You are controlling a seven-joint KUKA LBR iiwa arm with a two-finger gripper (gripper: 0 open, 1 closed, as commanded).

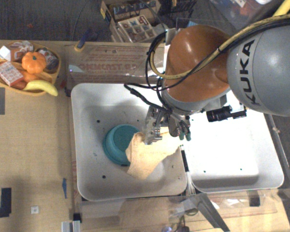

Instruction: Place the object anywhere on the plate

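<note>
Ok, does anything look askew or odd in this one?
Yes. The tan cloth lies crumpled in the left bin, draped over the right edge of the teal plate rather than flat on it. The gripper is right at its top corner.

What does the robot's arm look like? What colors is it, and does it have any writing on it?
The arm is big and rounded, mostly shiny grey, with black KUKA lettering on its side. Above the wrist sits a smooth orange band. Black and yellow cables loop along it. At the end is a small metal gripper with two fingers and little green bits.
</note>
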